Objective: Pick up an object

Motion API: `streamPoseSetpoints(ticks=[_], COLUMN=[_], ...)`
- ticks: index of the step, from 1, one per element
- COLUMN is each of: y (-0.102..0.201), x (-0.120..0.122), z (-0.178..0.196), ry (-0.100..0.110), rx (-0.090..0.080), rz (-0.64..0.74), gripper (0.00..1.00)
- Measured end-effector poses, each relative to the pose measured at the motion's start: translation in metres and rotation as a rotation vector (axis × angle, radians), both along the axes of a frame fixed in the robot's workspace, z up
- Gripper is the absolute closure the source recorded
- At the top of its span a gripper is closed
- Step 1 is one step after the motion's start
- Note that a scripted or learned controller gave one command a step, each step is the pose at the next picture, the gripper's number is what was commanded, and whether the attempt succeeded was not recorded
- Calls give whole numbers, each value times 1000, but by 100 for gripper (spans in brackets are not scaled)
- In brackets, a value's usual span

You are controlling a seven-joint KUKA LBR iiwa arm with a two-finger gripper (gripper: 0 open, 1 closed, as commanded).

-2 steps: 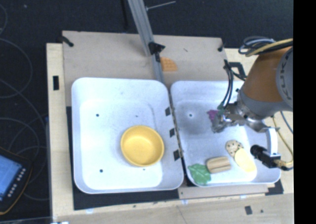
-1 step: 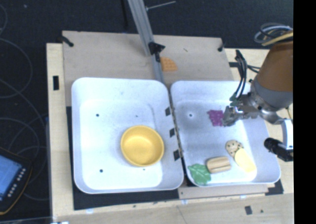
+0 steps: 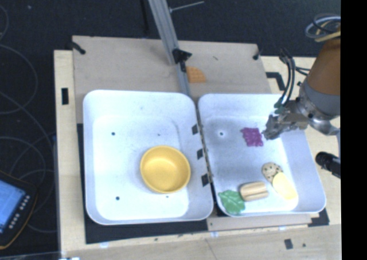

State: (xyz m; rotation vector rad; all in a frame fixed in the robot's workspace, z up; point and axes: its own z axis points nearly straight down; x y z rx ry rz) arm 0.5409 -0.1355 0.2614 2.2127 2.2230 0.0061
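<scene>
Gripper: we see the gripper (image 3: 274,129) over the right bin (image 3: 229,117), right of centre in the frame; we cannot tell how its pincer is set, since the wrist hides it from this angle.
Nearest target: the purple piece (image 3: 251,136) lies flat on the bin floor just left of the gripper, apparently not between anything.
Risk, offset: we judge the tool sits a little right of the purple piece, so a straight descent could land beside it and close on nothing.
Risk, shape: the piece looks low and flat, and we expect it could slide away instead of lifting.
Other candidates: at the lower right of the frame lie a speckled round thing (image 3: 271,169), a pale yellow object (image 3: 284,185) touching it, a tan cylinder (image 3: 253,190) and a green leafy piece (image 3: 231,201) by the near wall.
Crowding: that cluster is packed close, so we think a grab there may catch two at once.
Left bin: the left bin (image 3: 109,115) holds a yellow bowl (image 3: 165,168), well apart from the arm.
Obstacles: nothing stands between gripper and purple piece; the divider between the bins lies to the left.
</scene>
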Motion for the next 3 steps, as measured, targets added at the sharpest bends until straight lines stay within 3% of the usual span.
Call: streamPoseSetpoints(ticks=[3], y=[138], x=[68], z=[-17], ry=[4], rx=[-1], rz=[0], gripper=[100])
